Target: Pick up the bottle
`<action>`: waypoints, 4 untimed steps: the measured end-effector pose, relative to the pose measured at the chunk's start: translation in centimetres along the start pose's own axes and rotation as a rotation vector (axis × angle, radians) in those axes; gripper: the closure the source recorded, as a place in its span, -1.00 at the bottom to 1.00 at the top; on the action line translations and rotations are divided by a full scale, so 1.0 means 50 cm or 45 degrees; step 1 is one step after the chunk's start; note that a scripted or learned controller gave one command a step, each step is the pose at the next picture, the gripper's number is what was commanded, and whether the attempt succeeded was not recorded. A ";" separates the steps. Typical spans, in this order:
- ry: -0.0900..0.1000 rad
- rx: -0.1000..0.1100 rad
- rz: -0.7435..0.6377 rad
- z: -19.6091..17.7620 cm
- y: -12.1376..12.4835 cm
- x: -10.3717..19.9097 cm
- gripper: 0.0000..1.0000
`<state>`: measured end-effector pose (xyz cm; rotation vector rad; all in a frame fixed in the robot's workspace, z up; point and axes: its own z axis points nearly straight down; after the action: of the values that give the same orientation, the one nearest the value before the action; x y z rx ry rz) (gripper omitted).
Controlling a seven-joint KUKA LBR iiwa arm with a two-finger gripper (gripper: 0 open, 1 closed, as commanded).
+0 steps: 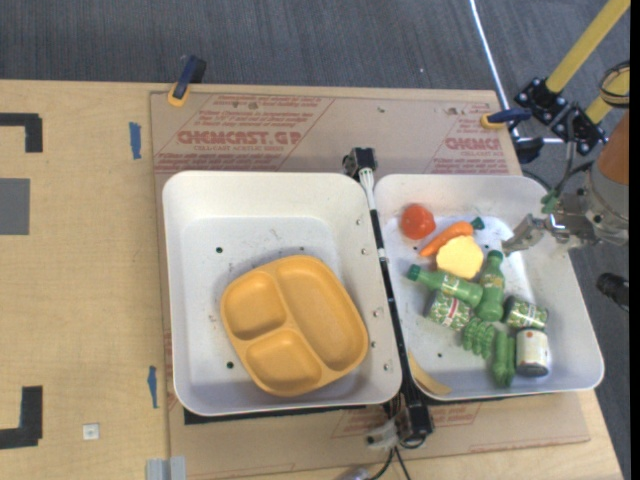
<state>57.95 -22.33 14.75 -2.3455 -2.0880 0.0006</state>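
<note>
The green bottle lies on its side mid-right bin, crowded by toy food. The gripper hovers at the bin's far-right edge, empty, fingers slightly parted, apparently ready to descend.

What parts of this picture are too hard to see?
- Arm: cut off by the camera view's right edge.
- Bottle label: too small to read.
- Gripper: small and blurred over the right bin, so its grip cannot be judged.
- Green toys: piled together, so their outlines blur.
- Left bin floor: partly hidden under the yellow tray.
</note>
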 end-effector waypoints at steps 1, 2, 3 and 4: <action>-0.001 -0.003 -0.064 0.110 -0.103 0.041 -1.00; -0.005 -0.023 0.289 0.116 -0.183 0.089 -1.00; -0.012 -0.027 0.295 0.094 -0.183 0.082 1.00; -0.001 -0.003 0.240 -0.099 -0.214 0.112 1.00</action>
<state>47.98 -15.54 19.73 -2.5327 -1.8596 -0.0008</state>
